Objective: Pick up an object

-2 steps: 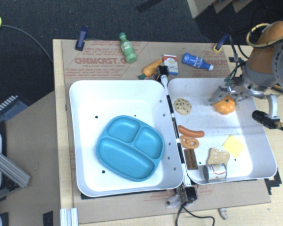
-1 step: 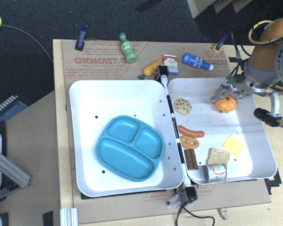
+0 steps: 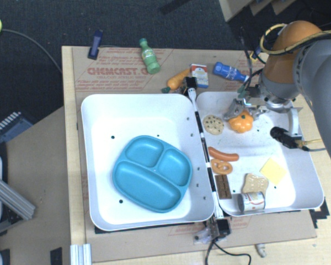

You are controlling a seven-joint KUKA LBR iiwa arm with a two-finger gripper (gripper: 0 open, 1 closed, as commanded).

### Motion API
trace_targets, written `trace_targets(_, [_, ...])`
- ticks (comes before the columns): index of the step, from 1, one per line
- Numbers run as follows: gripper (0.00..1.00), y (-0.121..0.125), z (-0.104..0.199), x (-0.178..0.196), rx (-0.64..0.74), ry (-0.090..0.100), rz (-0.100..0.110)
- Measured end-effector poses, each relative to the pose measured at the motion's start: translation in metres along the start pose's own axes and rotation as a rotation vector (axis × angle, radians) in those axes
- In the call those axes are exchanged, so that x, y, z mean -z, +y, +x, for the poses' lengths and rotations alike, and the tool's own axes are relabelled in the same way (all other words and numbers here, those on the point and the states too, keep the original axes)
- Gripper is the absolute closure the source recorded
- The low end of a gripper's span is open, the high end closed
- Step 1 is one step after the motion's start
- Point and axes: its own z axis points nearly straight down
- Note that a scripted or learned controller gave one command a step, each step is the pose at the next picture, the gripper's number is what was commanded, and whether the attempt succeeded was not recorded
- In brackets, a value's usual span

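Note:
My gripper (image 3: 244, 110) hangs over the back of the right bin (image 3: 303, 195), its fingers spread open just above a small orange fruit (image 3: 241, 124). The fruit lies on the bin floor, and whether the fingertips touch it I cannot tell. Left of it lies a round cookie (image 3: 213, 124). A hot dog (image 3: 223, 155), a chocolate bar (image 3: 222, 185), a slice of toast (image 3: 255, 181), a yellow cheese slice (image 3: 274, 170) and a small can (image 3: 252, 201) lie nearer the front.
The left bin (image 3: 99, 120) holds a blue divided plate (image 3: 152, 172). Behind the bins on the board lie a green bottle (image 3: 149, 57), a blue marker (image 3: 95, 44), a carrot (image 3: 179, 79), a small carton (image 3: 199, 75) and a blue bottle (image 3: 229, 71).

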Motion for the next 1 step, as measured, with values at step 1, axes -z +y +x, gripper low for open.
trace_targets(1, [1.0, -0.0658, 0.0564, 0.1016, 0.001, -0.001, -0.005])
